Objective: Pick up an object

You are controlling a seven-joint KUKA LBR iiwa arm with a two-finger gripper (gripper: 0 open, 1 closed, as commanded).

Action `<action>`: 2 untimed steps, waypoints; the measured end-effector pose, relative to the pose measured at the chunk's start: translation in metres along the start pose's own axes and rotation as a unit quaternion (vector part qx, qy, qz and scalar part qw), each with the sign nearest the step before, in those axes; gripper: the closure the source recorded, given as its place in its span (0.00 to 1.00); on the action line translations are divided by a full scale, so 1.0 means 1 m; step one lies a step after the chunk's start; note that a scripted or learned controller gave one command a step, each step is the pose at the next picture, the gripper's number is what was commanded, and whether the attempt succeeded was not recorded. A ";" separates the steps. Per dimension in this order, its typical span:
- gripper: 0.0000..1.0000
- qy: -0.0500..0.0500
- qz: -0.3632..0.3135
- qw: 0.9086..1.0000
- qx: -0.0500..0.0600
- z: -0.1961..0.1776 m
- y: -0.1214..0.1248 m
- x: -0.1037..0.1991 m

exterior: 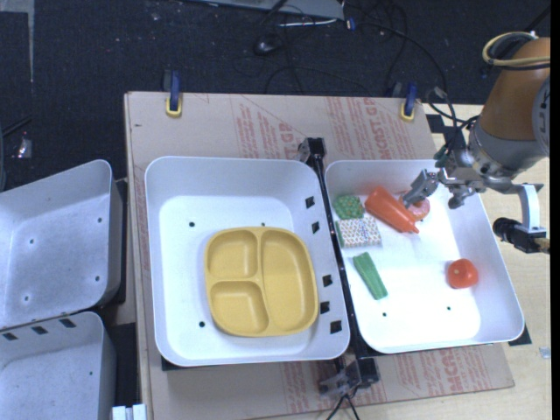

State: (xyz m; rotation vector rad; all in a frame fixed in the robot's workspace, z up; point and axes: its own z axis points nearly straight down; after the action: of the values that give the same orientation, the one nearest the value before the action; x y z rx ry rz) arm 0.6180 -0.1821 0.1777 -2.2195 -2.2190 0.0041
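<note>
The right bin (490, 318) holds several small objects. An orange carrot-shaped piece (389, 210) lies near its top, with a small pink-red piece (420, 206) at its right end. A green knobbly piece (348, 206) and a speckled white block (359, 232) sit by the left wall. A long green piece (369, 275) lies below them, and a red tomato-like ball (462, 273) rests at the right. My gripper (439, 191) hangs over the bin's upper right, just right of the carrot's end, open with nothing between its fingers.
The left bin (175, 234) carries a yellow divided plate (261, 280). A black divider (328, 243) runs between the bins. The grey and orange arm (512, 103) comes in from the upper right. More white bins (52, 234) stand off the bench at the left.
</note>
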 end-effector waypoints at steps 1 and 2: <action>0.00 0.000 0.001 1.000 0.001 0.057 -0.010 -0.003; 0.00 0.000 0.000 1.000 -0.001 0.087 -0.011 -0.002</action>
State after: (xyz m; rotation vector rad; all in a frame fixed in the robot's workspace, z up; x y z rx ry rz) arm 0.6070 -0.1839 0.0903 -2.2205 -2.2193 0.0031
